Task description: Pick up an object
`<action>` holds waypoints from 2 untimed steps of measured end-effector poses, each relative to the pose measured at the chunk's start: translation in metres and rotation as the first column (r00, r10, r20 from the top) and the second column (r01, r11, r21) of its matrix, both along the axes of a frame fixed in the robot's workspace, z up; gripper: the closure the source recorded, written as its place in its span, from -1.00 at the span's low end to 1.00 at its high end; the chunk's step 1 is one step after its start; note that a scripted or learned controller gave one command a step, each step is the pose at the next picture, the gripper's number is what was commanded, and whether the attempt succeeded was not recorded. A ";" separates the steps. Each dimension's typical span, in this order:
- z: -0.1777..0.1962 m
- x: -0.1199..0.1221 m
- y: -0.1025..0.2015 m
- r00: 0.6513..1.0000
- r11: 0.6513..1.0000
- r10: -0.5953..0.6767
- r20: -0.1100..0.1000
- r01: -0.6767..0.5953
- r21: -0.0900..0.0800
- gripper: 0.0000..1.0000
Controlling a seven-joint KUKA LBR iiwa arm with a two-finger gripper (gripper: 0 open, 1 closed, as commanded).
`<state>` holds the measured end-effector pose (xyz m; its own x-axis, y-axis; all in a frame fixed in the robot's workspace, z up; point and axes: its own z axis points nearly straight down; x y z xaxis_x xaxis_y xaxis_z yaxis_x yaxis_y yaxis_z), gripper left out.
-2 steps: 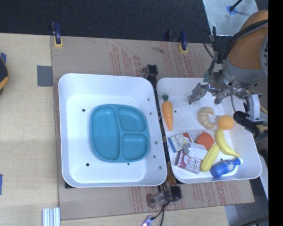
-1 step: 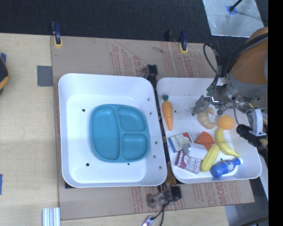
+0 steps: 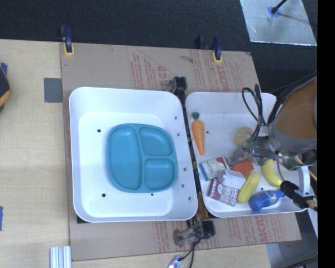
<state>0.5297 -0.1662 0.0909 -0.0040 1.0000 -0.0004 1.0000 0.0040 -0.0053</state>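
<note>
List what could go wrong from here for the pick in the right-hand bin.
1. The right bin is cluttered: the yellow corn, banana, red piece and blue bottle lie packed together, so the claw may nudge or pinch two at once.
2. The black cable loops over the bin near the wrist and might snag.
3. The carton lies flat and may slip.
</note>
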 end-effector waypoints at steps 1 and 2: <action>0.011 0.001 -0.001 1.000 1.000 0.004 0.001 -0.004 -0.002 1.00; 0.075 -0.034 0.004 1.000 1.000 -0.001 0.004 0.001 0.000 1.00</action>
